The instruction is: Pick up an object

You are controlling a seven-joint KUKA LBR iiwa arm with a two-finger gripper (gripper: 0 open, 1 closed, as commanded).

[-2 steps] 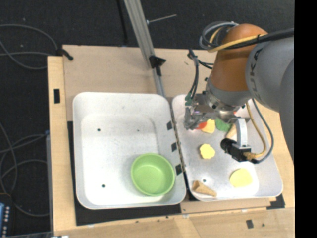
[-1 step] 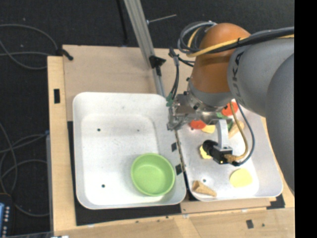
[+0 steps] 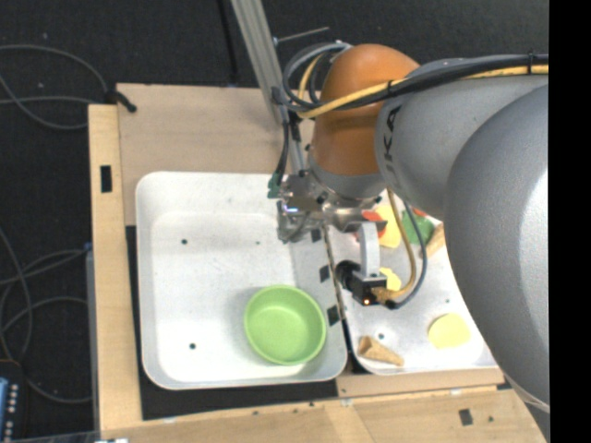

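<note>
The arm (image 3: 443,146) covers much of the right bin (image 3: 462,363), so only that bin's near part and a strip by the divider can be seen. Under the wrist, bits of red, green and yellow items (image 3: 406,229) peek out, too hidden to tell what they are. A black cable loops in front of them and down toward a small dark part with a red-orange glint near the divider.

The gripper (image 3: 300,212) is a cluster of metal and dark parts just below the orange band (image 3: 355,109), and it sits over the far right corner of the left bin (image 3: 185,247), close to the divider between the bins. Whether it is spread or pressed together cannot be told, as the view is blurred and cluttered there, and nothing can be made out held in it.

The arm comes in from the right, its large grey body filling the upper right, with the wrist pointing down toward the bins. A slim grey metal bar runs from the top of the view down to the wrist.

In the left bin, a green bowl (image 3: 284,325) stands upright near the front right corner, well apart from the gripper. In the right bin's visible front part lie a yellow round piece (image 3: 450,331) and a tan cone-shaped piece (image 3: 379,350), apart from each other.
</note>
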